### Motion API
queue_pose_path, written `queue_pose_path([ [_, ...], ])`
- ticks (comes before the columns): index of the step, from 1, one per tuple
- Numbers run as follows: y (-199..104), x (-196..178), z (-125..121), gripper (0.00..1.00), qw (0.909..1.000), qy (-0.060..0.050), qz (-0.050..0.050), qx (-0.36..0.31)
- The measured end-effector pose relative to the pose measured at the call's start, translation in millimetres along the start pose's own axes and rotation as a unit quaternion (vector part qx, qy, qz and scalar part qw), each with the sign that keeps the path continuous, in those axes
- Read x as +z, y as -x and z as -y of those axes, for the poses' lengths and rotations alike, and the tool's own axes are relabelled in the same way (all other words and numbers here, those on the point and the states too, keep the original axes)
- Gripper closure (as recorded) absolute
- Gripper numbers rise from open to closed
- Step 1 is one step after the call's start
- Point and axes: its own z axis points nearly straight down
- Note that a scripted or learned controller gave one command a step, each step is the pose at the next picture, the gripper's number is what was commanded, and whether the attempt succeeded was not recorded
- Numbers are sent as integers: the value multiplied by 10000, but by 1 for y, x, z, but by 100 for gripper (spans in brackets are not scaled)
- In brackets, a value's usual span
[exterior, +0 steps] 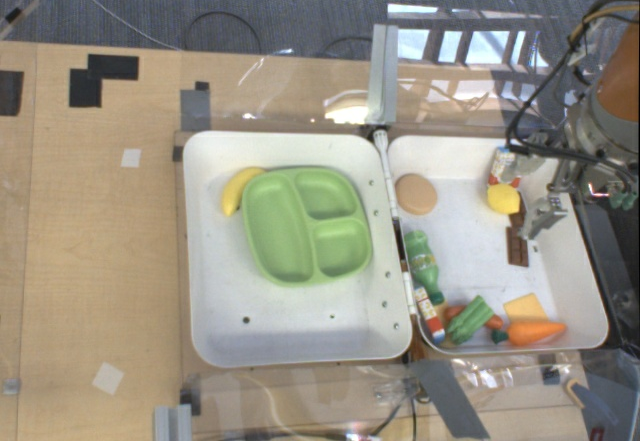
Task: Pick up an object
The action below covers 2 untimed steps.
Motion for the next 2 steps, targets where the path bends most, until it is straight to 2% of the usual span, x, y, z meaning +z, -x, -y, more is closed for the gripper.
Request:
queue_pose_path([
  [1,40,122,16,0,9987,28,-62,-506],
  [2,64,182,41,0,9984,-6,32,-562],
])
